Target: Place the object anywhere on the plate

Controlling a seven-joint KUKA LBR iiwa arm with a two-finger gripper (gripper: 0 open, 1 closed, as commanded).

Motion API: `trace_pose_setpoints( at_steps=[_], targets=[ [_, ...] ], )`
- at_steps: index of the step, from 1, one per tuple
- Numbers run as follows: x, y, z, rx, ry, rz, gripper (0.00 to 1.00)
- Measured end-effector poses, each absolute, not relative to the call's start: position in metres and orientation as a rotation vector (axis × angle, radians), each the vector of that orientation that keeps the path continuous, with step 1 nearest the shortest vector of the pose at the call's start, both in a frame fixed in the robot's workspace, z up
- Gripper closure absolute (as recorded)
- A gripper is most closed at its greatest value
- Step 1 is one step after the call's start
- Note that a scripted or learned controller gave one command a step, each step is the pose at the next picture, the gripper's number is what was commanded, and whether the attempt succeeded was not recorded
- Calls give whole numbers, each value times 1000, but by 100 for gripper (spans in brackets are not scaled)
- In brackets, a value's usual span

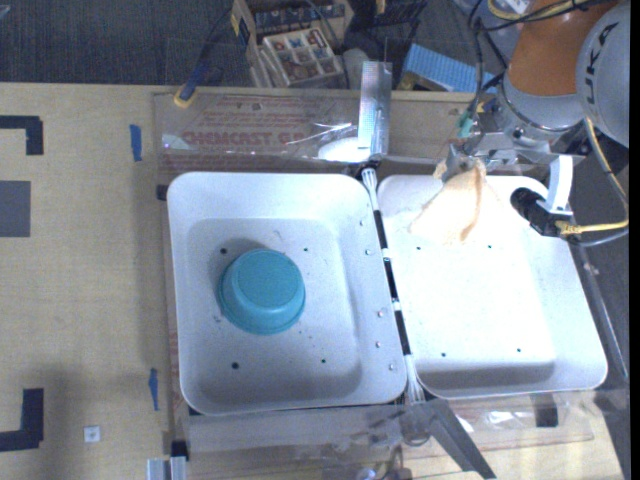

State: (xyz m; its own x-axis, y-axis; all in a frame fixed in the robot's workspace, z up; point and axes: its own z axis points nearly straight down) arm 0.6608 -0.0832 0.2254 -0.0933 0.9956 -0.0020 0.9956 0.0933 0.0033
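Note:
A round blue plate (262,290) lies in the middle of the left white bin (200,218). My gripper (470,164) hovers over the far edge of the right white bin (560,358), well to the right of the plate. It is shut on the top of a limp pale tan object (453,211). The object hangs down from the fingers, and its lower end spreads toward the bin's back left corner.
A metal divider (388,268) runs between the two bins. A clear plastic sheet (260,133) and an upright metal bracket (374,108) stand behind the bins. The arm's grey and orange body (565,38) fills the upper right, with cables (590,230) trailing beside it.

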Motion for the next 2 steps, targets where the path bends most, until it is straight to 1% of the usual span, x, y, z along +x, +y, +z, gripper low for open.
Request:
trace_pose_setpoints(
  at_steps=[1,2],
  targets=[
    [658,-29,218,1611,2698,0,100],
    [660,17,231,1043,2957,4,100]
  ],
)
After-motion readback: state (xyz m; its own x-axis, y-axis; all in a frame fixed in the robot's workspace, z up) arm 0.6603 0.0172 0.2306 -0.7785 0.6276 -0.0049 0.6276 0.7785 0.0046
